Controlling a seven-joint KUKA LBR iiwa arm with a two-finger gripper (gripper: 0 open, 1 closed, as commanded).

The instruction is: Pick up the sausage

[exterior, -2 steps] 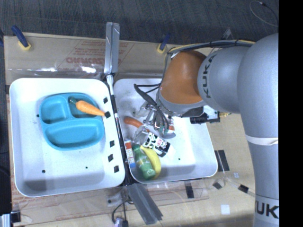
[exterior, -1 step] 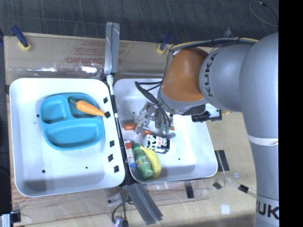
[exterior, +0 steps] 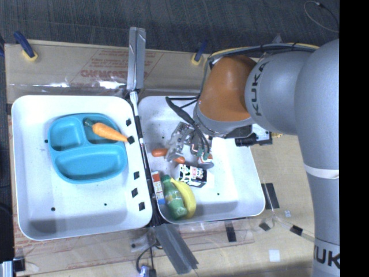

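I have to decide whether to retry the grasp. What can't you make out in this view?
- Gripper: whether it grips anything is lost in its own clutter of parts and cables.
- Sausage: one end is hidden behind the gripper.
- Right bin: its upper right part is covered by the arm.

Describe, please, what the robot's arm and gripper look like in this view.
The KUKA arm is thick, rounded and grey, with an orange band above the wrist and dark KUKA lettering. Black cables loop beside the small metallic gripper.
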